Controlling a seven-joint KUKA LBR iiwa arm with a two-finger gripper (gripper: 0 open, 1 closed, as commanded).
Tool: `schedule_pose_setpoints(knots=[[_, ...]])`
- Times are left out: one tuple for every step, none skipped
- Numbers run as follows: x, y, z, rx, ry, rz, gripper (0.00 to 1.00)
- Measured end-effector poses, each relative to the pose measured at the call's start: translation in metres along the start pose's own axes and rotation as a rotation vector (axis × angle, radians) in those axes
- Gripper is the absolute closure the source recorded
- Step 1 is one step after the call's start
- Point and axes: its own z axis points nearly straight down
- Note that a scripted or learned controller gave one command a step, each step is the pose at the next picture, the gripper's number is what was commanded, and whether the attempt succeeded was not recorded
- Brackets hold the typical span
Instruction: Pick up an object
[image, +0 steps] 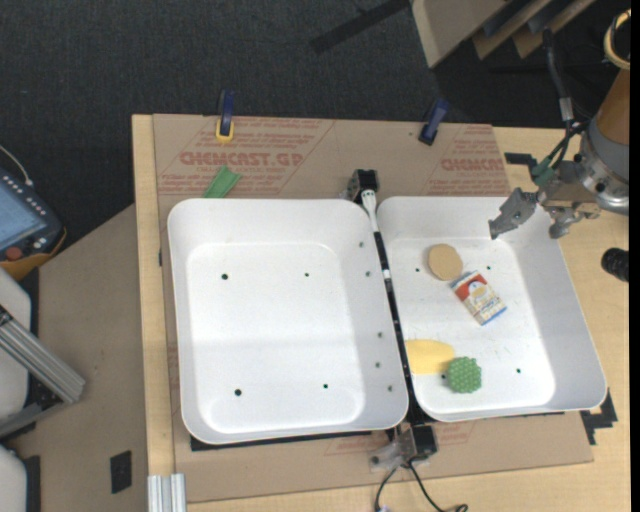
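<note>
The tool hovered open and empty above the right bin. Inside that bin lay a tan disc, a small carton and a green ball.

Bright, even overhead light; picture a little soft.

The left bin shows a brighter band across its lower floor and a faint grey shade above it. The right bin is evenly lit, its objects casting only thin, soft shadows. The dark floor beyond the worktop is grainy, and fine detail is slightly blurred.

Tan disc, yellow wedge, green ball, white bins.
</note>
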Motion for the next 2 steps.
schedule_pose_setpoints(knots=[[0.001,-0.033,0.174,0.016,0.005,0.002,0.00],[0.038,-0.104,0.073,-0.002,0.002,-0.001,0.00]])
